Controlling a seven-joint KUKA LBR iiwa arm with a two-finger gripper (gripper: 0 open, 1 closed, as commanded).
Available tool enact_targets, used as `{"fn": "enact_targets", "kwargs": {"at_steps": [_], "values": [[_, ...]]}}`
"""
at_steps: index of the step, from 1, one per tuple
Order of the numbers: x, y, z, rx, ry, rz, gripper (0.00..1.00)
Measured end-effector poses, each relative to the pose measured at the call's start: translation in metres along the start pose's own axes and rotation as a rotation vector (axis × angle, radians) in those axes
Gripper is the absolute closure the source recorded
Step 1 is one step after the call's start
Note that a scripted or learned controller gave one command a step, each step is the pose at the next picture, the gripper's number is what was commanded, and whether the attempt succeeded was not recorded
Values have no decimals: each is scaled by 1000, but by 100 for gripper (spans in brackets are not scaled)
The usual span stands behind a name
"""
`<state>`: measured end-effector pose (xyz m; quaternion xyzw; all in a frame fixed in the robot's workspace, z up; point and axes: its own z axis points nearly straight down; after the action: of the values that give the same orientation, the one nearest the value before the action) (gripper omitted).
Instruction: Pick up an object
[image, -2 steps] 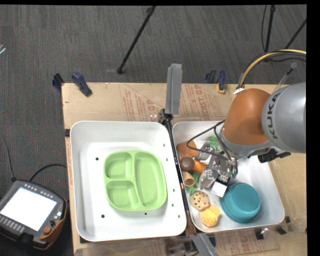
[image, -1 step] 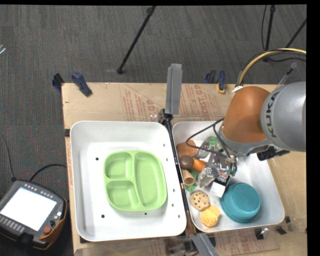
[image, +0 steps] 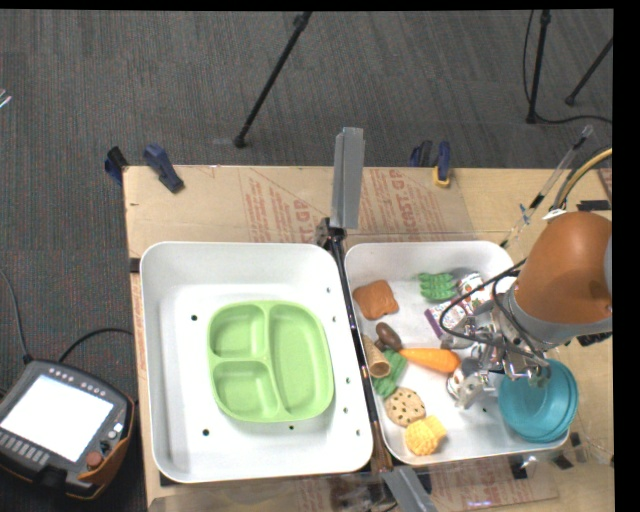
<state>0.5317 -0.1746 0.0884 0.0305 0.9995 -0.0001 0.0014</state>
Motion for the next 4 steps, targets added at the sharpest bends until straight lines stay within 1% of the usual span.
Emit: {"fn": "enact_targets", "kwargs": {"at_steps": [1, 2, 3, 4], "values": [[-60, 103, 0, -4, -1, -178, 0], [-60, 101, -10, -4, -2, -178, 100], [-60, 101, -9, -4, -2, -178, 0], [-44, 96, 1, -2, 3, -117, 0]]}}
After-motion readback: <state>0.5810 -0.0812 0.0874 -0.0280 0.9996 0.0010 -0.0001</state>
